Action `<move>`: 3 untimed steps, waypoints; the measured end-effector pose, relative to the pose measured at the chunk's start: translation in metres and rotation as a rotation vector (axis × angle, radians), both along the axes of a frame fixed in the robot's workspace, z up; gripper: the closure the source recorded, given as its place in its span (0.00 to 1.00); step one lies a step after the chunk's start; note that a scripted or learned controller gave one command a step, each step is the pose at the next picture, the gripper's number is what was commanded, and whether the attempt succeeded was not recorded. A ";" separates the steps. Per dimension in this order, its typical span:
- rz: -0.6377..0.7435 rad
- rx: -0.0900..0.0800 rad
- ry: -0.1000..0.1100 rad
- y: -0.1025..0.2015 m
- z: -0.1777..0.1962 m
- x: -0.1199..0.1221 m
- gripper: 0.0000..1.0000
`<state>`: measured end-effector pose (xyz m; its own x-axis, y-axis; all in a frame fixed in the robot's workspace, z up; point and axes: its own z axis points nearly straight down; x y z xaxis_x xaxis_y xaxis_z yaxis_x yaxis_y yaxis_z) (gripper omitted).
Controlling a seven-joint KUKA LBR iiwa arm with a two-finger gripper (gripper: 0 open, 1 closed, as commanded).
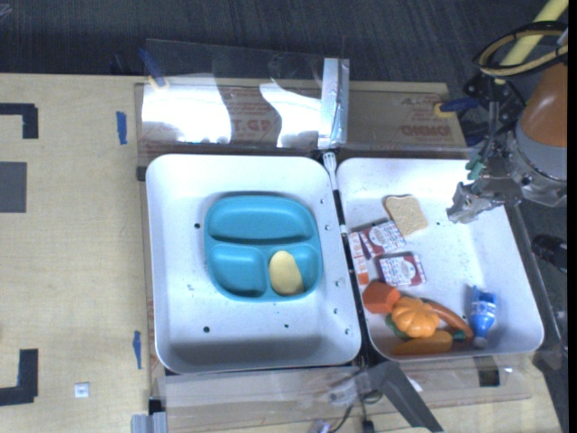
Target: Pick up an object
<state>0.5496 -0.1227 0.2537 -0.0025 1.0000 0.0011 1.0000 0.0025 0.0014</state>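
Observation:
My gripper (471,202) hangs over the upper right part of the right bin (505,242), to the right of a tan bread slice (407,214). Nothing shows between its tips. Below the bread lie two red-and-white packets (386,236) (399,269). Near the bin's front edge sit an orange pumpkin-like toy (413,317), a red piece (380,297) and a carrot-like stick (424,341). A small blue bottle (482,315) lies at the front right. In the left bin (180,242) a blue divided tray (261,242) holds a yellow egg-shaped object (286,272).
A clear plastic barrier (234,106) and a metal post (334,102) stand behind the bins. Yellow and black cables (518,48) hang at the upper right. The wooden bench (63,242) stretches to the left.

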 end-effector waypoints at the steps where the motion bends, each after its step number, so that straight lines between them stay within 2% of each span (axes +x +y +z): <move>1: 0.000 0.000 0.001 0.000 0.000 0.000 0.00; 2: 0.141 -0.005 -0.013 -0.011 -0.151 -0.004 0.00; 3: 0.332 -0.003 -0.003 0.006 -0.146 0.019 0.00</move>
